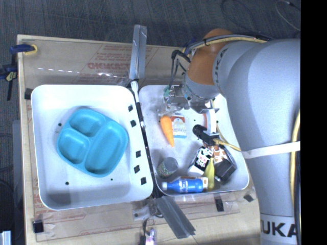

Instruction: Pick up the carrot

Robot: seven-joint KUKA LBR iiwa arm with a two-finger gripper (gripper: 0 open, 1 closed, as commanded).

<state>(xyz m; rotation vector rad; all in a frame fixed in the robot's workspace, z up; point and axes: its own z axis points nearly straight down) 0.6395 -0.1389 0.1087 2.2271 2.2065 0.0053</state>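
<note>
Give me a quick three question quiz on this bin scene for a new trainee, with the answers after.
1. True or false: the carrot lies in the bin with the blue plate.
2. Which lies nearest the camera view's bottom edge: A) blue bottle, B) carrot, C) gripper?
3. What does the carrot's upper end sit just below?

Key: 1 false, it is in the right bin. 2 A. 3 the gripper.

The carrot [167, 130] is orange with a green top. The plate [92, 142] is bright blue, and its bin [46, 185] is white. The bottle [186, 185] is blue with a white cap. The banana [210, 174] is yellow. The cup [168, 166] is grey. The arm [260, 106] is grey (with an orange band). A small box [204, 158] is black and white.
</note>
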